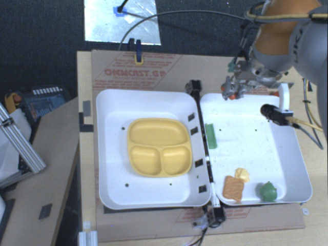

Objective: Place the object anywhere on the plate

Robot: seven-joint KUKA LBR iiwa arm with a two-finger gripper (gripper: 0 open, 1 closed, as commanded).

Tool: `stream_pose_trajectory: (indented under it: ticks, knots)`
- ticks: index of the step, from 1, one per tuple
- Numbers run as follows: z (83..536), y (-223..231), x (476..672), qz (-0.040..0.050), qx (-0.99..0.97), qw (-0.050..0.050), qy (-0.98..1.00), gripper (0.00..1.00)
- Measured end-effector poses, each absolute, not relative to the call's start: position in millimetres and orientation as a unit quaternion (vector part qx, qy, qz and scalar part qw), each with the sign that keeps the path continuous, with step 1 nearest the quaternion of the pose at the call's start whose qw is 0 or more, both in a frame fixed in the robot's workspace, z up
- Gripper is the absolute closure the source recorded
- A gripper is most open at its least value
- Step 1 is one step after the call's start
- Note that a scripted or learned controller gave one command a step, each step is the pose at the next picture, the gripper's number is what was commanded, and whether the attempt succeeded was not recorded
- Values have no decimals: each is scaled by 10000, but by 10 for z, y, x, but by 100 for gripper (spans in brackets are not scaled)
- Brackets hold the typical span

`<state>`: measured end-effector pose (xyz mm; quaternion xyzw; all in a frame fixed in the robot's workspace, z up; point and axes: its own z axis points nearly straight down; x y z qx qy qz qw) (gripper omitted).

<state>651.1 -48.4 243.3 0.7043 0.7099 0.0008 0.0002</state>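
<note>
three small items, an orange piece (233,188), a yellow one (242,175) and a green one (267,191), lay along the right bin's (287,152) near edge. the yellow plate (158,147) sat mid-left bin (110,152). the gripper (234,90) hovered over the right bin's far edge; its finger state could not be told.

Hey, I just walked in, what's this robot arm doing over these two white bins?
The arm's claw hangs over the far edge of the right bin, with nothing visibly in it. A yellow divided plate sits in the left bin with nothing on it. Down at the near end of the right bin lie an orange piece, a small yellow piece and a green piece, with a green block by the divider. Nothing has been placed yet.
</note>
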Motion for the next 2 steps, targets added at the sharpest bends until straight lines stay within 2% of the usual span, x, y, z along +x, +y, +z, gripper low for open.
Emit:
stream_pose_trajectory:
  ticks: [1,2]
  knots:
    - [2503,36,6471,13,7037,1,7105,100]
    - [2357,622,6468,10,7036,-5,7106,100]
